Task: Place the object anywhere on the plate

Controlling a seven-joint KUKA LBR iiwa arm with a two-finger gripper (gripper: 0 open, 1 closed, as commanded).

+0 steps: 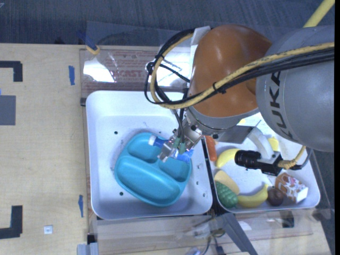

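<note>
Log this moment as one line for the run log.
claw over plate | small blue-white object at claw tip, grip unclear | left bin holds plate | right bin holds toy food

Floor: I see dark blue-grey carpet [133,4] across the top of the frame.
Counter: pale wood counter [42,142] fills the left side of my view, its grain running sideways.
Markings: black bracket marks [16,70] sit at the upper left and lower left of the wood; short blue tape strips [71,75] lie near its right edge.
Patch: a grey square [6,110] lies at the far left.
Light: I see bright glare on a clear sheet [114,68] at upper centre.
</note>
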